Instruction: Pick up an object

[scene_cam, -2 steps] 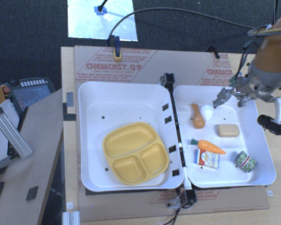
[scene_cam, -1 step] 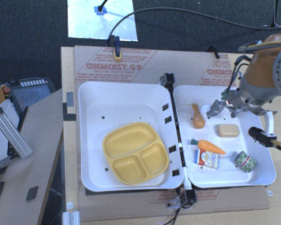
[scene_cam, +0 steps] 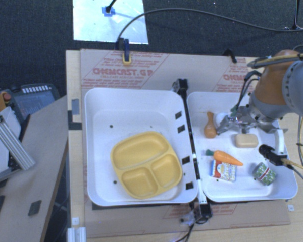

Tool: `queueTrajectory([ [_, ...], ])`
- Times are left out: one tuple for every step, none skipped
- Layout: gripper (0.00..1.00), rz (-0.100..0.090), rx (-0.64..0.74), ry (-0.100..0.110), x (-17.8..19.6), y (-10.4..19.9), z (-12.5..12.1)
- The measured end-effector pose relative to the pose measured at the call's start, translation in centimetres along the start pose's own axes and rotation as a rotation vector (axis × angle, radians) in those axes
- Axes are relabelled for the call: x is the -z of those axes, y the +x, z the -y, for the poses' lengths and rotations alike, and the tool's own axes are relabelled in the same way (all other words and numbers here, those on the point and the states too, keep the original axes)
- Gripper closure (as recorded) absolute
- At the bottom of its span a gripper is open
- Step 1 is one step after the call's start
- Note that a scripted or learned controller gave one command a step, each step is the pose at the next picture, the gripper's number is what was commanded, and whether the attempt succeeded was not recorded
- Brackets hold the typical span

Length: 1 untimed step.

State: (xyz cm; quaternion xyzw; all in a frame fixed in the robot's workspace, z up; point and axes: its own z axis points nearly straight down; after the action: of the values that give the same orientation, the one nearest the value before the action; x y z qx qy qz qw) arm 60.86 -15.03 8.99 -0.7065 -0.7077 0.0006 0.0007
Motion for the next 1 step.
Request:
queueTrajectory([
  [1.0, 0.002, 0.0, -0.007, 1.42, -0.06, -0.2],
])
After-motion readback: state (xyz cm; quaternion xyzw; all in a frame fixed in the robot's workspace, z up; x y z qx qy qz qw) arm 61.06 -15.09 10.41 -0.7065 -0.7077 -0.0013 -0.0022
